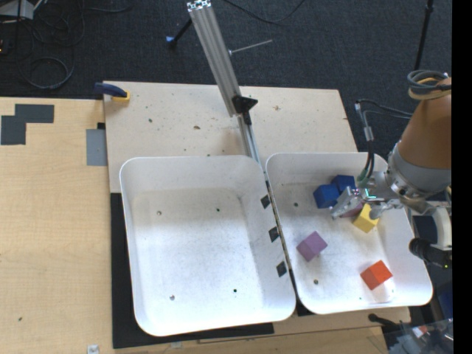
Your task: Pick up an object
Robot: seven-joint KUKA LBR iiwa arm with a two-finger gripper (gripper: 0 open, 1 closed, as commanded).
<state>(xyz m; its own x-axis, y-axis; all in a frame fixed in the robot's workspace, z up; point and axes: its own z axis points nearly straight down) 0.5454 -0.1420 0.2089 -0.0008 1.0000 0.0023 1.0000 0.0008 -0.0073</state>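
The right bin (346, 304) holds a blue block (330, 192), a yellow block (365, 219), a purple block (312, 245) and an orange-red block (377, 275). My gripper (352, 203) reaches in from the right and hangs low between the blue and the yellow block, close to both. Its metal tip partly hides the edges of those two blocks. Nothing is visibly lifted off the bin floor.
The left bin (147, 175) lies beside the right one, with small black clips (273, 234) along the shared rim. A slanted aluminium bar (221, 61) rises behind the bins. A blue and yellow clamp (112, 91) lies at the board's far left corner.
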